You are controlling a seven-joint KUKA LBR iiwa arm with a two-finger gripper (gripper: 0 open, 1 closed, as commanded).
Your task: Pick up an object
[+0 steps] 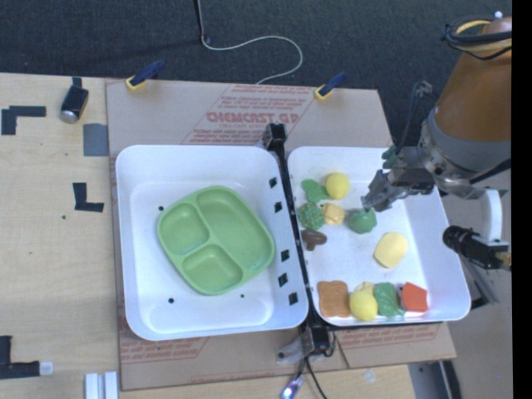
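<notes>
On the far left a small dark can is lying on the wooden bench. Next to it the left bin is holding a green tray with three little rooms in it. The tray is sitting at a tilt.

The right bin is holding the toy food. Near the wall between the bins, a green leafy bit and a brown bit are lying close together. A yellow ball is sitting above them, toward the back. Along the front edge, a toast, a lemon, a green piece and a red piece are lining up in a row. A pale yellow lump is resting alone in the middle.

A round green toy is lying right under the claw. The claw is pointing down and to the left, and its tips are touching the toy or sitting just above it; I cannot tell which. I also cannot tell how the claw is set, or if it has hold of the toy. It looks like the toy is the thing to grab, just below and a little left of the tips. The grey and orange arm is reaching in from the right.
</notes>
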